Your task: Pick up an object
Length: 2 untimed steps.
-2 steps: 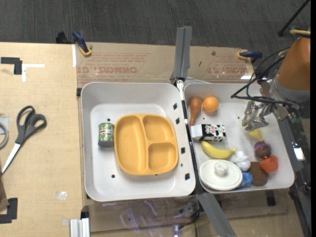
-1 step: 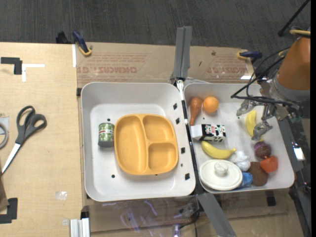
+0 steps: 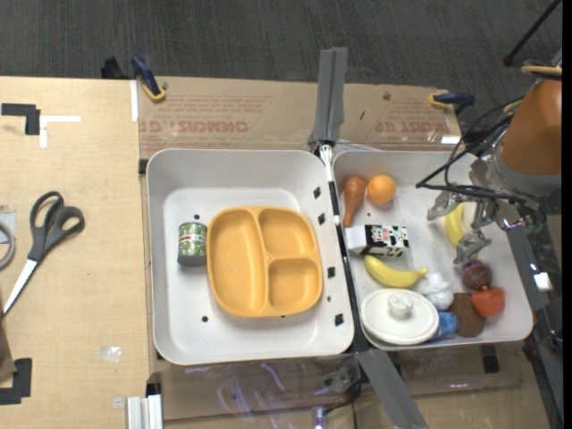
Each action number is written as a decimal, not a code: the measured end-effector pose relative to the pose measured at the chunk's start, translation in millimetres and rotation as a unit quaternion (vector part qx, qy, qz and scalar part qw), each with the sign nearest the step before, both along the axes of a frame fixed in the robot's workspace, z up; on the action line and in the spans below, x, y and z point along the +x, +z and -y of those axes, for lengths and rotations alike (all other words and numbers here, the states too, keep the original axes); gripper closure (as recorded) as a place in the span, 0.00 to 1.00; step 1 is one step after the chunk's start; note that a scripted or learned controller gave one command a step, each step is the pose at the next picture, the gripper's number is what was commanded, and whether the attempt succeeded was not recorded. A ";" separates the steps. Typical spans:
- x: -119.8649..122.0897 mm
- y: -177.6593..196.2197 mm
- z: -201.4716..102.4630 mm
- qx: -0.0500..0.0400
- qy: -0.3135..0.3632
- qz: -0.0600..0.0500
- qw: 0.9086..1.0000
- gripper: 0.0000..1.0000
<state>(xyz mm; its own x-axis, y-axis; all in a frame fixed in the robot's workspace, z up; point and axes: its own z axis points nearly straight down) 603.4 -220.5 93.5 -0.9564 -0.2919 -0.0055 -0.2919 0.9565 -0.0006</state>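
yellow banana point(image 3: 455, 223) directly between spread fingers of gripper point(image 3: 457, 224), long axis roughly vertical in view; not yet clamped, right bin point(image 3: 514, 333).

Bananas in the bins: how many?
2, both in the right bin: one banana lies mid-bin below the carton; another sits under the claw, partly hidden. More may be covered.

The cardboard sheet point(image 3: 223, 114) bears mirrored, illegible red lettering.
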 end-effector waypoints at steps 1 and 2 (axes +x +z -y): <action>2.1 11.1 -0.6 0.000 0.000 0.003 1.000 1.00; -57.7 -0.9 -61.2 0.000 -0.115 -0.001 0.993 1.00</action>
<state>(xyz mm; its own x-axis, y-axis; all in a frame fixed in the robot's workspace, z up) 545.7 -159.3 92.6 -0.9978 -0.0659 -0.0037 -0.0659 0.9978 0.0000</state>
